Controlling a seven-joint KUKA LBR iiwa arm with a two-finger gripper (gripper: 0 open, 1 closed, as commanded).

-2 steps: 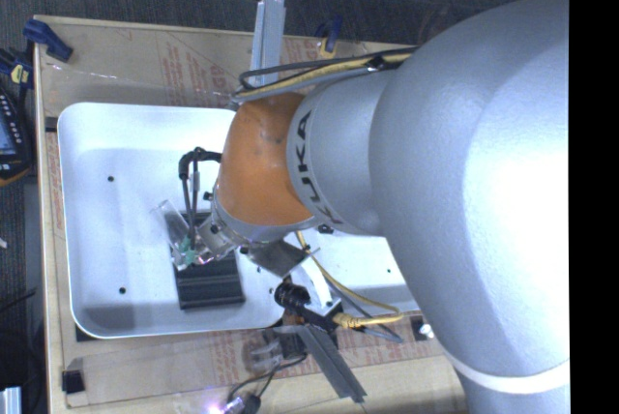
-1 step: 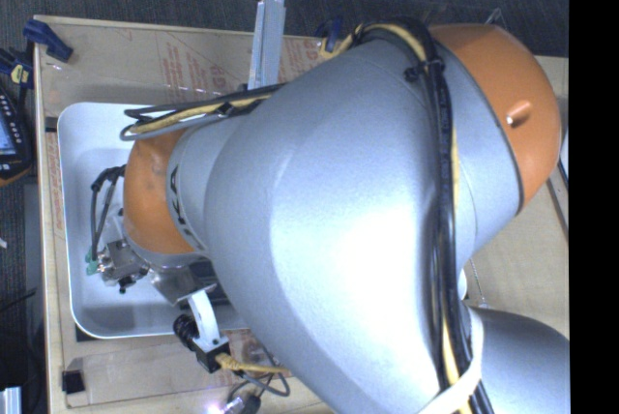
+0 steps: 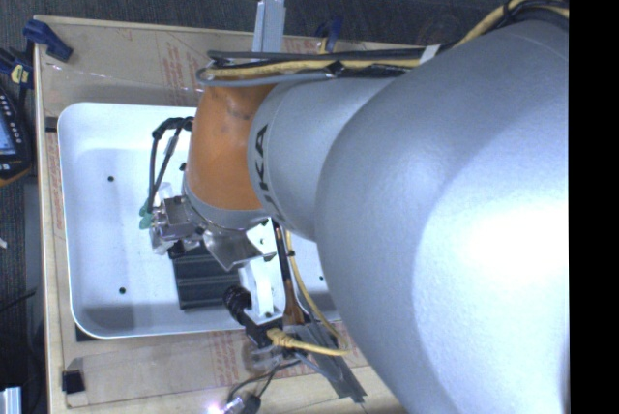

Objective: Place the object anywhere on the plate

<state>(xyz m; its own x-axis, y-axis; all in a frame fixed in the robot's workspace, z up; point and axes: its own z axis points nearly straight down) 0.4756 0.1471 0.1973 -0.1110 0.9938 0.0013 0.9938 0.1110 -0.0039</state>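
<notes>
My arm reaches in from the right, and its grey bulk and orange band [image 3: 227,151] cover the middle and right of the camera view. The gripper [image 3: 203,284] hangs low over the near right part of the left white bin [image 3: 92,209], seen as a dark block under the wrist. The arm hides the right bin and whatever lies beneath it.
Black and green cables [image 3: 160,165] loop from the wrist over the left bin. Yellow cables [image 3: 309,344] trail across the bench's near edge. A blue clamp [image 3: 46,37] sits at the bench's far left corner, and a grey post [image 3: 270,20] stands at the far edge.
</notes>
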